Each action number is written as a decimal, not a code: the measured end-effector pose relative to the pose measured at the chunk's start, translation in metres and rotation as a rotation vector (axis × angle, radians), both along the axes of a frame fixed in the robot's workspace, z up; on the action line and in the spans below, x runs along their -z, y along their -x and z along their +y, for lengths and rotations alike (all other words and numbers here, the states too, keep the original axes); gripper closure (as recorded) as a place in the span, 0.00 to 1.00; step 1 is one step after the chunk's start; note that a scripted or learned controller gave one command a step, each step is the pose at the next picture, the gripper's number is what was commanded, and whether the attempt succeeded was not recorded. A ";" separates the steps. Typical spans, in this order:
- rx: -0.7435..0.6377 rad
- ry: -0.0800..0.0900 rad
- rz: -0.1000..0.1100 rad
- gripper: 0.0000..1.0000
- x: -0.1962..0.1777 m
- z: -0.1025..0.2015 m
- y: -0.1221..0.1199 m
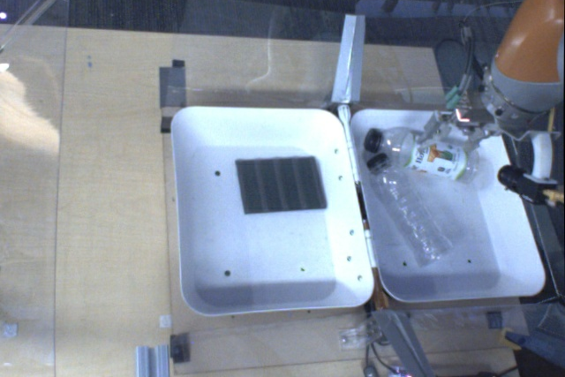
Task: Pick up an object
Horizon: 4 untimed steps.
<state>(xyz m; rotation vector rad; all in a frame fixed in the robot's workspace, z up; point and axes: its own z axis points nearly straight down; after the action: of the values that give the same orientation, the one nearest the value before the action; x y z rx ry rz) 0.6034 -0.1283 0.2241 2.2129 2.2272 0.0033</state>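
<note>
Two shallow white bins are shown side by side. In the left bin [265,207] a dark ribbed pad [281,184] lies flat near the centre. The right bin [494,274] holds 2 clear plastic bottles, both lying on their sides (presumably tipped in loose). The labelled bottle [422,156] lies toward 11 o'clock in that bin, its long axis running 9 to 3 o'clock, black cap pointing to 9. The second, crumpled bottle [408,212] runs from 11 toward 5 o'clock. The gripper [461,121] is seen over the labelled bottle's 3 o'clock end, probably placed for a grasp; whether its pincer is apart or together cannot be told.
</note>
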 end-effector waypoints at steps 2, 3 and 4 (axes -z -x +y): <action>0.170 0.000 -0.003 0.00 0.094 -0.014 -0.029; 0.000 0.000 -0.005 0.00 0.136 0.034 -0.044; -0.355 0.002 -0.009 0.00 0.135 0.037 -0.013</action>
<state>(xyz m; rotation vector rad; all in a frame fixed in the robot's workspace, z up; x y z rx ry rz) 0.6167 -0.0912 0.0892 1.7812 2.5766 0.0106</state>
